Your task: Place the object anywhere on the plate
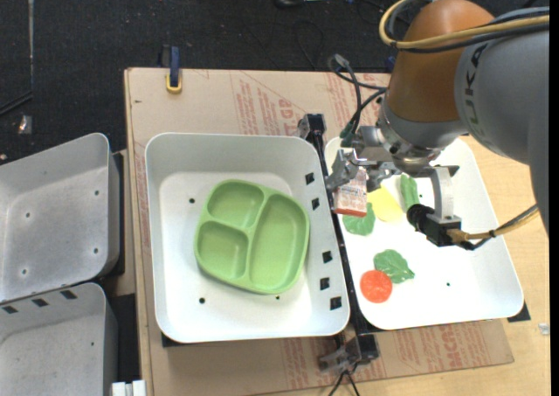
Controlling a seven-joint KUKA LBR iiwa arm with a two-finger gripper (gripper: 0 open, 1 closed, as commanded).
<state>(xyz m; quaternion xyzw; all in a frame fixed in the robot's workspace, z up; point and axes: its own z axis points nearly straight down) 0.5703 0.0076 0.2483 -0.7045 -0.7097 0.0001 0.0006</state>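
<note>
Now your left bin (175, 289) holds the green plate (253, 235) and your right bin (476, 289) a red box (351, 202), greens (393, 265) and a red disc (376, 286), near the gripper (354, 176), whose grip you cannot tell.

Arm (511, 97) was grey, smooth rounded casing, dark lettering (468, 79) on it. Glossy orange band (437, 45) above the wrist, yellow cable (397, 18) looped over it. Gripper (353, 176) bare silver metal.

My grey arm (511, 79) reaches in from the right, the orange band (437, 31) bulging above my wrist (410, 136). I bend steeply down, my gripper (353, 172) pointing low and leftward.
</note>
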